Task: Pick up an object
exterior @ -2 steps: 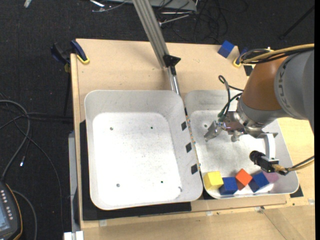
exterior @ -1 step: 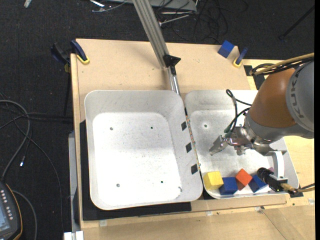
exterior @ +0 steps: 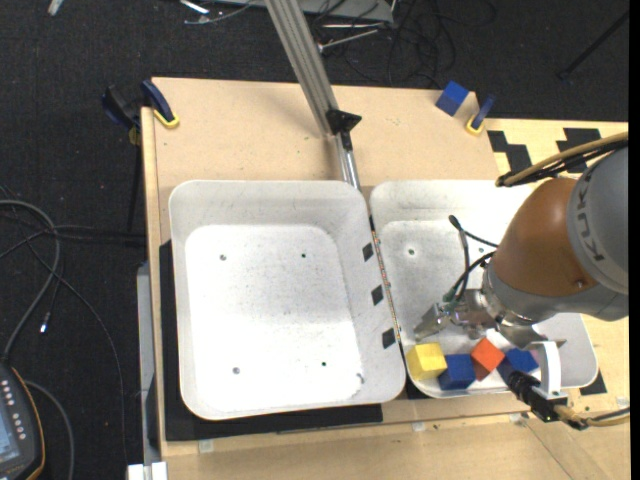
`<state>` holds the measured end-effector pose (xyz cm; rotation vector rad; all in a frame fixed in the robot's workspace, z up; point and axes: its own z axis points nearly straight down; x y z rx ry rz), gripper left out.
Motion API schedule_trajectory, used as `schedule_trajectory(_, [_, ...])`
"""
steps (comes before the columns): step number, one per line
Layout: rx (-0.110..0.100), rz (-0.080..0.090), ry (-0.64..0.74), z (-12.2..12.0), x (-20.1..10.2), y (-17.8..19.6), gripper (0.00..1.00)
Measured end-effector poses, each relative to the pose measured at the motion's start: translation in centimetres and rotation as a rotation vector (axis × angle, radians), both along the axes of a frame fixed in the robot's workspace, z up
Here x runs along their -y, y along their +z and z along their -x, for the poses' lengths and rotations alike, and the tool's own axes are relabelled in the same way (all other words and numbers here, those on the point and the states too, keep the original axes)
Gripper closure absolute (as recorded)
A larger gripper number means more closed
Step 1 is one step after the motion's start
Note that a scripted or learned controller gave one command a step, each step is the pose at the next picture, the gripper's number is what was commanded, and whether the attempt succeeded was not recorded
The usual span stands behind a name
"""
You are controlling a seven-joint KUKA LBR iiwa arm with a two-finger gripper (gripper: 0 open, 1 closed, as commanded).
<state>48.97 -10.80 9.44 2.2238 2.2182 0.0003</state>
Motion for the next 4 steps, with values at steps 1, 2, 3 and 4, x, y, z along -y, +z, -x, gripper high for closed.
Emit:
schedule_trajectory(1, [0.007, 0.001, 0.009, -10.3, -0.5, 0.2, 0.00])
schedule_trajectory(2, [0.002, 0.001, 0.008, -10.0, -0.4, 1.1, 1.00])
schedule_trajectory(3, [0.005, -0.003, 0.013, -8.3, -11.6, 10.5, 1.00])
schedule_trajectory(4, [0.001, 0.001, 0.009, -8.3, -11.1, 11.1, 1.00])
